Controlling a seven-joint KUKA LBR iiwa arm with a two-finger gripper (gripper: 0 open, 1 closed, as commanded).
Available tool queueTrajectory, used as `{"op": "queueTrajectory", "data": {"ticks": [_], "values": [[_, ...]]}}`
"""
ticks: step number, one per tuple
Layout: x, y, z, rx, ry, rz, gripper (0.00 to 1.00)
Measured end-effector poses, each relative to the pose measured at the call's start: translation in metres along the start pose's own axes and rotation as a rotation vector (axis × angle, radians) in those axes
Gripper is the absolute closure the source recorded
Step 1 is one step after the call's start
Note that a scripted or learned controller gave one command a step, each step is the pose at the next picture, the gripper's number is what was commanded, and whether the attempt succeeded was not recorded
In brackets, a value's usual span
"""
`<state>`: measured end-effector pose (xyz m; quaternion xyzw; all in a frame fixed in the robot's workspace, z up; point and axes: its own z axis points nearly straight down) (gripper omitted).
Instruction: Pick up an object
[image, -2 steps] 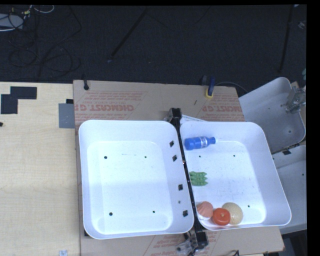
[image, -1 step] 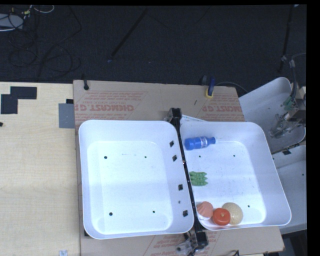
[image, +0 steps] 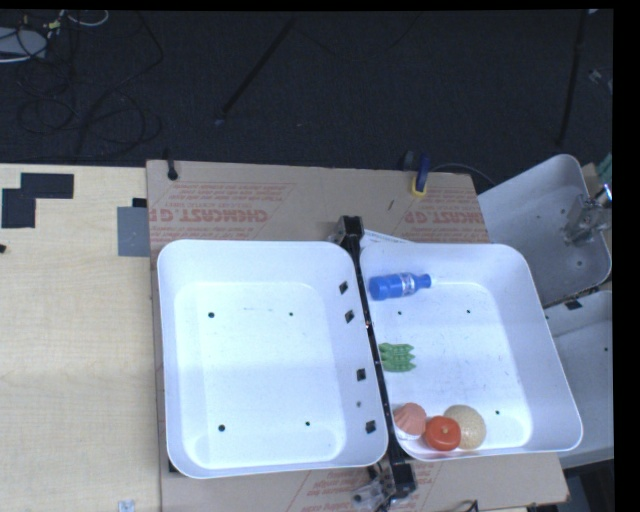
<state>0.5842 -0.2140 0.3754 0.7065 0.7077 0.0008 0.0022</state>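
White bins (image: 255, 262), blue bottle (image: 399, 286), green pod (image: 396, 357), red tomato (image: 442, 433) (orange-tinged), pink piece (image: 409, 417), tan ball (image: 467, 424)

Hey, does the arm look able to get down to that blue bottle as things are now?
Probably yes. The blue bottle lies on its side alone near the far wall of the right bin, nothing on top of it or touching it. The green item sits well apart, so the way from above looks free.

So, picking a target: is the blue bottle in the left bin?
No, the blue bottle lies in the right bin, near its far edge.
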Motion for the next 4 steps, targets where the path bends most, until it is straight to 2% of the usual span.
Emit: {"op": "queueTrajectory", "data": {"ticks": [1,2,3,4], "values": [[0.001,0.018,0.034,0.009,0.002,-0.002,1.00],[0.000,0.045,0.000,0.001,0.000,0.000,1.00],[0.000,0.061,-0.039,0.001,0.001,-0.001,1.00],[0.001,0.060,-0.012,0.009,0.002,0.001,1.00]]}}
